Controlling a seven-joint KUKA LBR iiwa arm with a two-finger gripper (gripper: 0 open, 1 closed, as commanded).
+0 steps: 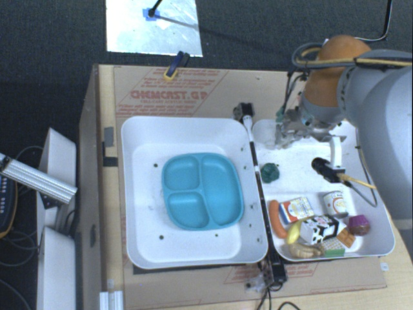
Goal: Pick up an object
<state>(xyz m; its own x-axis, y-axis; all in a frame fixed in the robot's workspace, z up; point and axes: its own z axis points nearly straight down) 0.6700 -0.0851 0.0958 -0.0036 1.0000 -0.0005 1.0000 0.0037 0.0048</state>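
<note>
From my remote seat I see the gripper (284, 136) low over the far end of the right bin (381, 219), close to the divider it shares with the left bin (139, 173). Whether it is spread or pressed together I cannot tell from this slant, and I see nothing caught in it. The things to pick all lie in the right bin. A small dark green lump (269, 170) sits alone by the divider, near the gripper but apart from it. The others crowd the near end: an orange-red sausage shape (276, 217), a small carton (298, 208), a can (334, 203), a purple piece (359, 224), a yellow piece (293, 232) and a black-and-white patterned item (321, 228). The left bin holds a blue divided plate (202, 190), lying flat. Both bins rest on the surface (174, 92).
</note>
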